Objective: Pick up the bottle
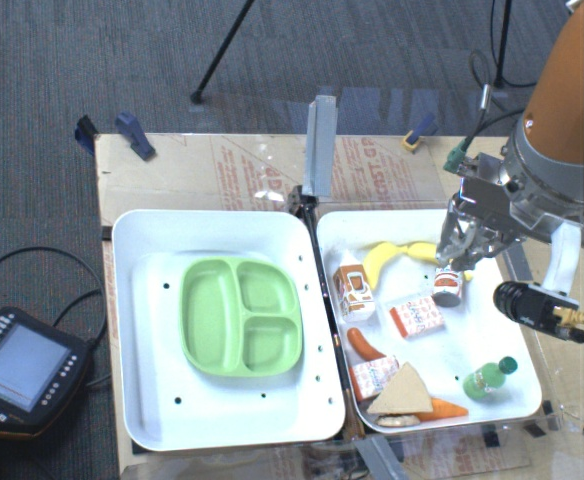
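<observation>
Far left, a pendant with a lit screen sits on the carpet beside the counter. Left bin holds a green divided plate, lying flat near its middle. Right bin is cluttered — a small carton by the left wall, banana behind it, a sausage and a red-white packet below, another red packet mid-bin, sandwich wedge and carrot at the front edge. The tool hangs over the bin's back right part, tips pointing down just above a small dark-capped jar — whether it is released or clenched, cannot tell. The bottle, green, lies on its side in the front right corner, well apart from the tool.
</observation>
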Action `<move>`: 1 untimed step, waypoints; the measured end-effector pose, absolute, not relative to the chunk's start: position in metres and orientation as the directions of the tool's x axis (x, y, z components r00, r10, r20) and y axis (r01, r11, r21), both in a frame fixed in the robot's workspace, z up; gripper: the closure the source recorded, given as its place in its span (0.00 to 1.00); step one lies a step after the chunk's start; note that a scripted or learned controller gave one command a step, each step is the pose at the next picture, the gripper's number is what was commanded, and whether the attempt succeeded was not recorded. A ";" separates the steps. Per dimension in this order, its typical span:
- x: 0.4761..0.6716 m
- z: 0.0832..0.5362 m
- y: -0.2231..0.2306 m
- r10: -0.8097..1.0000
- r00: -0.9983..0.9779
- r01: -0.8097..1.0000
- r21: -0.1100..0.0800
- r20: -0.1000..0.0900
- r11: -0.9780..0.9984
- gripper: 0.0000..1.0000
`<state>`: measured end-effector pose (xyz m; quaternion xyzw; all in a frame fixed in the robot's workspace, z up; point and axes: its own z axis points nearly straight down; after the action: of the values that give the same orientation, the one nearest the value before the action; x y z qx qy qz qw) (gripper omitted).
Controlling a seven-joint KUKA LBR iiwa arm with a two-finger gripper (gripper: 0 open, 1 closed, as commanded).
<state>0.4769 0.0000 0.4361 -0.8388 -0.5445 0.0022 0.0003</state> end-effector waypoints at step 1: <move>0.477 0.436 -0.047 0.922 0.386 0.922 -0.004 -0.003 -0.386 1.00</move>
<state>0.4765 -0.0471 0.4356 -0.8326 -0.5539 0.0026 0.0009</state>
